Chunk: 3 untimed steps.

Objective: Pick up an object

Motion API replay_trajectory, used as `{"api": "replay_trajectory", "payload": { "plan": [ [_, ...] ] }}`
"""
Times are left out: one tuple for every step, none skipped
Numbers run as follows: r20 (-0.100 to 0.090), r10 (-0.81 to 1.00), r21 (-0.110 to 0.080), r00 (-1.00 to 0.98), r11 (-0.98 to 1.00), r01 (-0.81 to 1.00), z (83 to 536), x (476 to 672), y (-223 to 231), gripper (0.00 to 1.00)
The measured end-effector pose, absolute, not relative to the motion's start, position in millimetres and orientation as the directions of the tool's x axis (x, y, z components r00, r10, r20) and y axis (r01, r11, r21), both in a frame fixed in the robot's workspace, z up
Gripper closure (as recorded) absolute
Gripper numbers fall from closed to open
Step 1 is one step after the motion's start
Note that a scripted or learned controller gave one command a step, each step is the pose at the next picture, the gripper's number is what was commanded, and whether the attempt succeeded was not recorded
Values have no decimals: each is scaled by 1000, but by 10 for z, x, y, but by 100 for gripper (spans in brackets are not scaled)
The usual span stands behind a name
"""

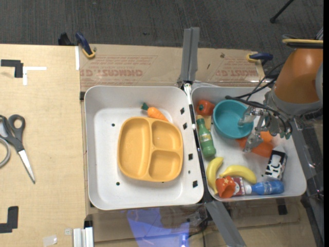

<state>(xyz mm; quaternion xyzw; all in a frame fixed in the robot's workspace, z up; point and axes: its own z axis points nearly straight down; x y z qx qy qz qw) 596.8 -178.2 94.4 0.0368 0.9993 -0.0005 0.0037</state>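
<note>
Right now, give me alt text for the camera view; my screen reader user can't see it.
The arm's gripper hangs low over the right bin, beside a teal bowl and above an orange object, amid bananas and a green bottle. The left bin holds a yellow divided plate and a carrot.

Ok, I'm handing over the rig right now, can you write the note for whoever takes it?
Gripper: down in the right bin, by the teal bowl and just over an orange object. I can't tell whether it grips anything.
Right bin also has: green bottle, two bananas, a red and blue bottle, a small black and white box.
Left bin: yellow divided plate, toy carrot.
Done: nothing visibly lifted.
Left: grasp one object and raise it.
</note>
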Motion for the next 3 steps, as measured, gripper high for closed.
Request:
{"api": "replay_trajectory", "payload": {
  "plan": [
    [-3,87,1,-996,996,87,924,5748,-1377,0],
    [-2,133,1,-991,991,133,921,5816,-927,0],
    [-5,204,1,-979,979,204,929,5859,-980,0]
  ]
}}
